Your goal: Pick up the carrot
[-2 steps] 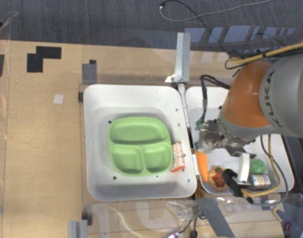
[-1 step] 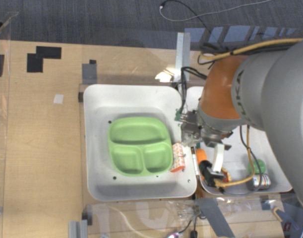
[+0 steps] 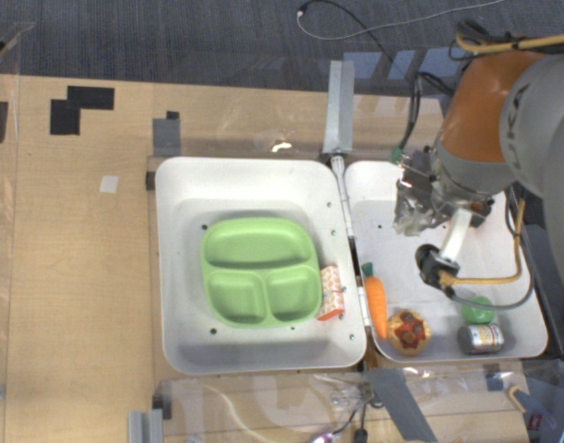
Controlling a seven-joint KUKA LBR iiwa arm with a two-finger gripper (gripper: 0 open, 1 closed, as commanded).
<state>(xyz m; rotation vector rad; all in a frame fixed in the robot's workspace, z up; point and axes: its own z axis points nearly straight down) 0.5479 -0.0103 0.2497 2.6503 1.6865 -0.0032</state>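
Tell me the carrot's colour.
Orange, with a small dark green top, seen in the camera view: the carrot lies by the right bin's left wall.

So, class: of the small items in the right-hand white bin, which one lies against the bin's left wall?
The long orange carrot. The round red pizza-like toy, silver can and green piece lie further right.

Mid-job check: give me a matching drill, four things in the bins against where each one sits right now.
Things:
1. carrot
2. green divided plate
3. metal can
4. gripper

Places:
A. in the middle of the left bin
B. front right corner of the right bin
C. above the right bin's back half
D. along the right bin's left wall, near the front

Pairs: 1-D, 2-A, 3-B, 4-C
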